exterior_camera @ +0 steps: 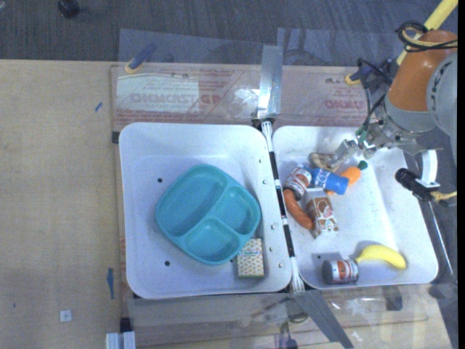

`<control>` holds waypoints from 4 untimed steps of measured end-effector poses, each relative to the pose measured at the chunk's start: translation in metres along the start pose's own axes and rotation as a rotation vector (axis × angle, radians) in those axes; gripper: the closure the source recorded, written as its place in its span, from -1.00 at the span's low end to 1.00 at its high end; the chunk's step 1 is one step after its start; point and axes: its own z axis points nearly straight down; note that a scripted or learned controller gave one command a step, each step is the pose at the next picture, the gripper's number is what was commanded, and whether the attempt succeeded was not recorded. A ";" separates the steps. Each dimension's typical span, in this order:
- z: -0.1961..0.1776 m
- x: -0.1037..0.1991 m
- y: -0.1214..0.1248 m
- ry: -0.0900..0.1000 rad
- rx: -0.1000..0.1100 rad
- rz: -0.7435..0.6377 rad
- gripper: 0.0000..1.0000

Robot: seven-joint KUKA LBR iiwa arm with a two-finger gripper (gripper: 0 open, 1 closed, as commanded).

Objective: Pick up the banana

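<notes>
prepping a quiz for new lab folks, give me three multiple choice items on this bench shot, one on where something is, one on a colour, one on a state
1. Where does the banana lie?
A. near corner of the right bin
B. on the divided plate
C. in the left bin

2. What colour is the divided plate?
A. red
B. teal
C. yellow

3. How does the tin can beside the banana rest?
A. upright
B. on its side
C. stacked on the small carton

Answers:
1 A, the banana sits low in the right bin, far from the gripper.
2 B, the plate in the left bin is teal.
3 B, the can's length runs along the bin floor.
</notes>
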 end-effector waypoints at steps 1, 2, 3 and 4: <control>-0.095 0.014 0.011 0.001 0.005 0.470 -1.00; 0.006 0.043 -0.002 0.000 -0.004 0.382 -1.00; -0.115 0.025 0.008 0.002 0.005 0.202 -1.00; 0.018 0.065 0.007 0.001 0.000 -0.051 -1.00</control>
